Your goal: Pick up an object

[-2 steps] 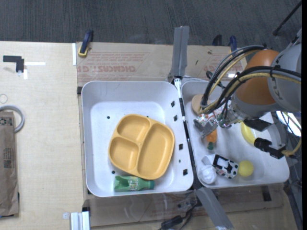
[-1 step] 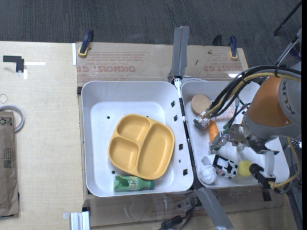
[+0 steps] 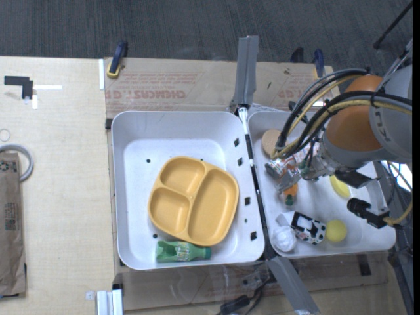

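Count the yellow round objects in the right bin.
2. One yellow ball lies near the front of the right bin, beside a black-and-white toy. Another yellow object sits just behind it, partly covered by the arm; more may be hidden.

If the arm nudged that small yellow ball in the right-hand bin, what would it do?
The small yellow ball looks round and smooth, so it would probably roll off. It might stop against the black-and-white cow-patterned toy beside it or the white bin wall nearby. It seems light.

Grey KUKA arm, orange band above wrist, black and yellow cables looped alongside
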